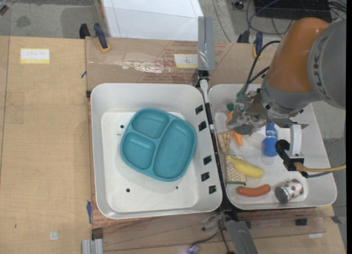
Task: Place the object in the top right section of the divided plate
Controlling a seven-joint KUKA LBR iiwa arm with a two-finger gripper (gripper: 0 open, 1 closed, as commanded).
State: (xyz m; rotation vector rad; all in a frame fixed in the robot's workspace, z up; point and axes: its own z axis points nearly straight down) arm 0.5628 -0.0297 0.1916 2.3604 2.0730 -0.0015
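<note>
1. Two white bins sit side by side on the tabletop (44, 137); nearest the camera, along the front of the right bin (324, 195), lie a red sausage (253, 191) and, just to its right, a small patterned can (290, 190) on its side.
2. Just behind the sausage, a yellow banana (246, 167) rests partly on a checkered piece (235, 175) near the bin's left wall.
3. A blue bottle (269, 143) stands further back, close to the wrist hardware.
4. The left bin (104, 137) holds the teal divided plate (158, 144), lying flat and turned at an angle; all three of its sections are bare.
5. Over the rear part of the right bin, the gripper (240, 122) hangs low, with a small orange object (237, 137) just below it; I cannot tell whether the fingers are open or closed.
6. Farthest back, the arm's orange band (294, 49) rises above the bin.
</note>
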